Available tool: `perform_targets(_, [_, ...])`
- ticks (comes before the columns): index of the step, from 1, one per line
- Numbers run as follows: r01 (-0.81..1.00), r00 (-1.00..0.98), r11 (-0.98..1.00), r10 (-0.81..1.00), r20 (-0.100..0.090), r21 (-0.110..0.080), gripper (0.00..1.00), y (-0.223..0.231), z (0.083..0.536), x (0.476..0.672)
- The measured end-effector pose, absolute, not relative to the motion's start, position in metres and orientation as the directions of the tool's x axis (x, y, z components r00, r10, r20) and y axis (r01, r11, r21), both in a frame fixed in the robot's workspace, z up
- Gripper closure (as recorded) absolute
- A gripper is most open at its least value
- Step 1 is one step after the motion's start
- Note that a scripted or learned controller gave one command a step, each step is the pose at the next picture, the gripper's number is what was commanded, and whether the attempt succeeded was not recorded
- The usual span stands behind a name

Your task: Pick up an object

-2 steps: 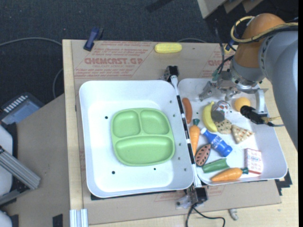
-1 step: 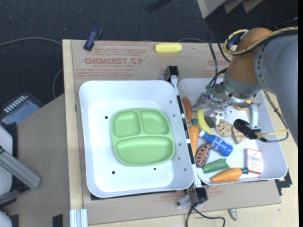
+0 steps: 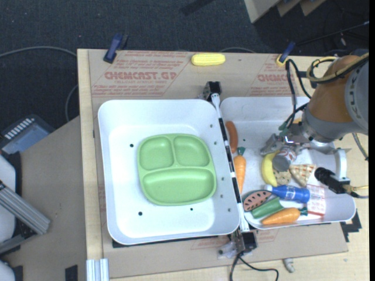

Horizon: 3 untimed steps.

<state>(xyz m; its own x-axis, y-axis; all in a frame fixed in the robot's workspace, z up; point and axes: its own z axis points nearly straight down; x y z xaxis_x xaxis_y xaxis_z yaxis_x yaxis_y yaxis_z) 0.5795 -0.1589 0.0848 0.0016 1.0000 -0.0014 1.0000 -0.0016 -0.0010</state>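
Observation:
My gripper (image 3: 283, 150) is low in the right bin (image 3: 258, 111), open, its metal fingers (image 3: 271, 144) spread above a yellow banana (image 3: 268, 171) and a small grey object (image 3: 282, 163). Nothing is visibly held between them. A tan shell-like piece (image 3: 302, 171) lies just right of the grey object. In front of these lie a blue bottle (image 3: 290, 193), a watermelon slice (image 3: 256, 200), a green piece (image 3: 267, 209) and an orange carrot (image 3: 282, 216). Along the bin's left wall lie a brown sausage (image 3: 232, 134) and a second carrot (image 3: 239, 168).
The left bin (image 3: 114, 157) holds a green divided plate (image 3: 176, 168). A white card (image 3: 317, 201) lies under the bottle. A yellow corn cob (image 3: 208, 59) sits on the bench behind the bins. Blue clamps (image 3: 113, 48) grip the back edge.

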Motion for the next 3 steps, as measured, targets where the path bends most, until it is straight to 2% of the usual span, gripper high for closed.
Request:
perform_targets(1, [1.0, -0.001, 0.001, 1.0, 0.0, 0.0, 0.0, -0.1, 0.085, 0.569])
perform_targets(2, [1.0, 0.001, -0.001, 1.0, 0.0, -0.002, 0.0, -0.098, 0.084, 0.508])
perform_targets(3, [1.0, -0.001, 0.001, 1.0, 0.0, 0.001, 0.0, -0.109, 0.085, 0.603])
